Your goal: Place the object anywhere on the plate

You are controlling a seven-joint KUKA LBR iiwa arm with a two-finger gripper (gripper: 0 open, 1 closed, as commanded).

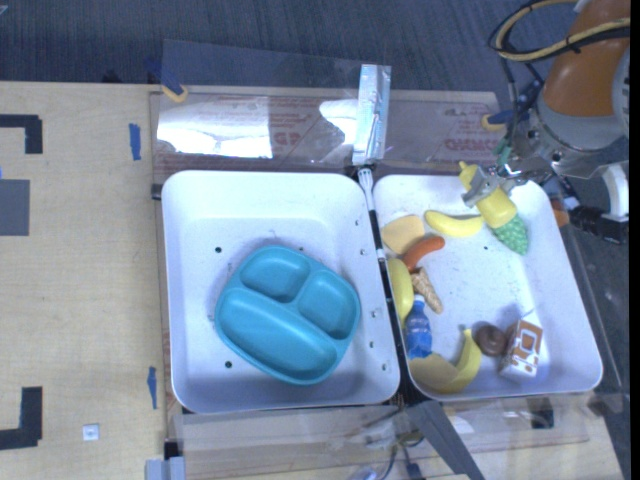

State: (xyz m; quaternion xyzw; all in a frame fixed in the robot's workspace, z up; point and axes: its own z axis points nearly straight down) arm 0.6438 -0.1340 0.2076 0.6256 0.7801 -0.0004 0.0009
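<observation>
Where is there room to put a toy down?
The blue plate has three bare sections. White floor of the left bin rings it. The right bin is crowded along its left side and front; a bare patch lies between the bananas.

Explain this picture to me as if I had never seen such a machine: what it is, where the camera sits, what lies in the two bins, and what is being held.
The single camera looks down at a slant on a wooden bench bearing two shallow white bins side by side. The machine is a grey robot arm with an orange band, reaching in from the picture's right. At its end is a two-finger gripper, over the far part of the right bin. A small yellow block-like object sits right at the gripper's tip, with a green bumpy toy beside it; whether the yellow piece is truly gripped cannot be told. The left bin holds a blue plastic plate with three compartments, the goal of the job. The right bin holds toy food: yellow bananas, an orange carrot-like piece, a small blue bottle and other bits.
</observation>
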